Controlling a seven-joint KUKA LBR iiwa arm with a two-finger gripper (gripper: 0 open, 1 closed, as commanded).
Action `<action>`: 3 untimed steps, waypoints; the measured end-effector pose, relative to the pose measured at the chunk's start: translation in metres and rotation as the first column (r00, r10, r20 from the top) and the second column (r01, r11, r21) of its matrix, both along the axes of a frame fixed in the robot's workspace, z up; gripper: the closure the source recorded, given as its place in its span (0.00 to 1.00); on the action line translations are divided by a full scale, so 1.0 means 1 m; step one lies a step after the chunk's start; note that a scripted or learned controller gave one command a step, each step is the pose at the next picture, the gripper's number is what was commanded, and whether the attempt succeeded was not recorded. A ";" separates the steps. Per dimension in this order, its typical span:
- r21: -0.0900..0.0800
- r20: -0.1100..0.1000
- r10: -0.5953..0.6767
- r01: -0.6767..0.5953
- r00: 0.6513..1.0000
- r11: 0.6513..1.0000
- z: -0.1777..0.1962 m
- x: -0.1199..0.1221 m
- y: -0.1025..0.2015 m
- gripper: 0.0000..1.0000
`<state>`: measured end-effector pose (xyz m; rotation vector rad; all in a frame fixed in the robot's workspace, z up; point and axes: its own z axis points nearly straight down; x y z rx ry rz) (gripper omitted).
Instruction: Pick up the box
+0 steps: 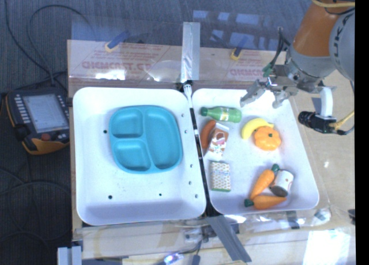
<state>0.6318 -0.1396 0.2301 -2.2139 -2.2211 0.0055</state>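
A: Where does the pincer (266, 92) stand?

B: It hangs over the far edge of the right-hand shallow white bin (308, 169), its two fingers spread wide with nothing between them.

A: And the box?

B: I take it to be the small flat carton with a green-and-white patterned face (220, 176). It lies nearer the camera than the pincer and off to the pincer's left in the view, well apart from it, close by the wall between the bins. Between the two lies a small white-and-red printed pack (217, 143), tilted against an orange-red sausage-shaped toy (206, 133).

A: How will it handle?

B: Light, I judge, and stiff enough along its edges, though thin card would dent if squeezed hard on the broad face. It lies flat, so the fingers should straddle its short width and close on the two long sides.

A: Any hazards?

B: The bin wall sits just beside its left edge, leaving little room for a finger there. The orange carrot toy (263, 182) on the other side is clear of it.
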 end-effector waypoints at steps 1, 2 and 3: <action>-0.001 0.002 0.042 -0.042 0.999 0.999 0.056 0.022 0.013 0.00; -0.004 -0.003 0.042 -0.042 0.999 0.999 0.062 0.023 0.012 1.00; -0.003 0.003 -0.001 0.001 1.000 1.000 0.149 0.038 0.044 1.00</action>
